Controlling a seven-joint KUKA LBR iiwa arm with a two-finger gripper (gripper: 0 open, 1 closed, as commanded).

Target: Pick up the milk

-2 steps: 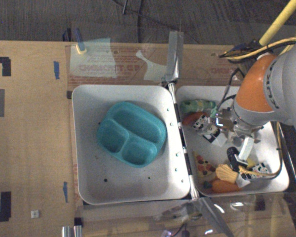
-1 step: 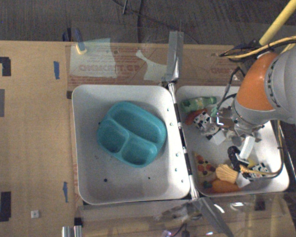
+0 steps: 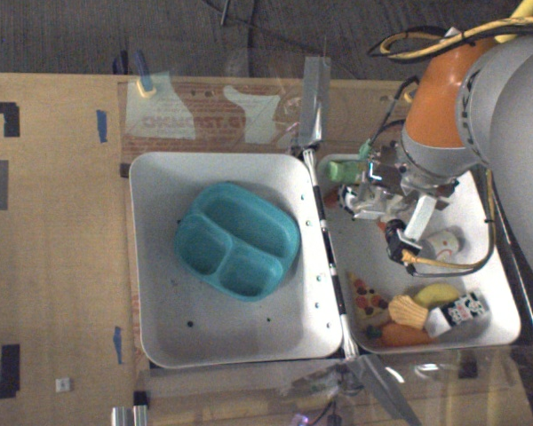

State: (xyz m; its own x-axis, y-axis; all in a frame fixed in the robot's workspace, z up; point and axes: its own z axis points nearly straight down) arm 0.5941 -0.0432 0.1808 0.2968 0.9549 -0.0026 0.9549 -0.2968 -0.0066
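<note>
The milk [image 3: 465, 310] is a small white carton with black cow patches, lying near the front right corner of the right bin [image 3: 497, 202]. It touches a yellow fruit [image 3: 437, 293] on its left. My gripper [image 3: 366, 201] hangs over the back left part of the same bin, well away from the milk, up and to the left of it. The grey arm with its orange band [image 3: 437, 105] reaches in from the right above the bin and hides part of the floor there.
The right bin also holds a green item [image 3: 342, 170], a white cup [image 3: 444, 241], a pizza slice [image 3: 366, 296], a ridged tan piece [image 3: 409, 311] and an orange item [image 3: 400, 334]. A teal divided plate [image 3: 238, 240] lies in the left bin [image 3: 160, 193].
</note>
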